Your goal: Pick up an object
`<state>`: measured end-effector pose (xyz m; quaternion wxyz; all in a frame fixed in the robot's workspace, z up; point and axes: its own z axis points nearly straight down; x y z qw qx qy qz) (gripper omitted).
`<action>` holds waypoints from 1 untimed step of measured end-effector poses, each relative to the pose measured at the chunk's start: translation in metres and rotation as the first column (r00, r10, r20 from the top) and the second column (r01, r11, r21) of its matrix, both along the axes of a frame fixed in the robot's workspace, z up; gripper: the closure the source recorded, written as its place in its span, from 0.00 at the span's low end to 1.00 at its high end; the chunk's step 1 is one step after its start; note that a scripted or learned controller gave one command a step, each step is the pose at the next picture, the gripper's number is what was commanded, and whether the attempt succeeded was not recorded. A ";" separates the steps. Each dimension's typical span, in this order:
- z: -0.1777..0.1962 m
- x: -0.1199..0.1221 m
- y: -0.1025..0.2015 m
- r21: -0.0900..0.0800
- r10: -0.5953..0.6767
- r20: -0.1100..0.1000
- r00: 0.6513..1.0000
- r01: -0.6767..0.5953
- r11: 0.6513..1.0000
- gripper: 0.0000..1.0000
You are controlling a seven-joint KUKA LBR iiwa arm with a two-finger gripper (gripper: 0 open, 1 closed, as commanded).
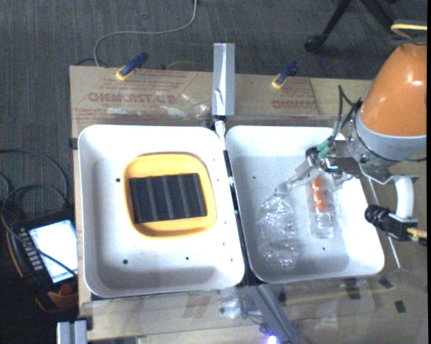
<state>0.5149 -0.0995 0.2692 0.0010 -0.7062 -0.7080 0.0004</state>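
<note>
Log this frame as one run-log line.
arm: over right bin | gripper: above clear plastic bottle | crumpled clear plastic: beside bottle | left bin: yellow tray with dark insert | pick: not confirmed

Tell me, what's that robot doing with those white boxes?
The robot arm is reaching into the right bin, where a clear bottle with something orange inside and some crumpled clear plastic lie. Its pincer sits just above the bottle. The left bin holds a yellow tray with dark slots.
</note>
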 end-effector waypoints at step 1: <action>-0.069 0.039 -0.045 0.000 0.067 -0.001 0.998 -0.067 0.998 0.00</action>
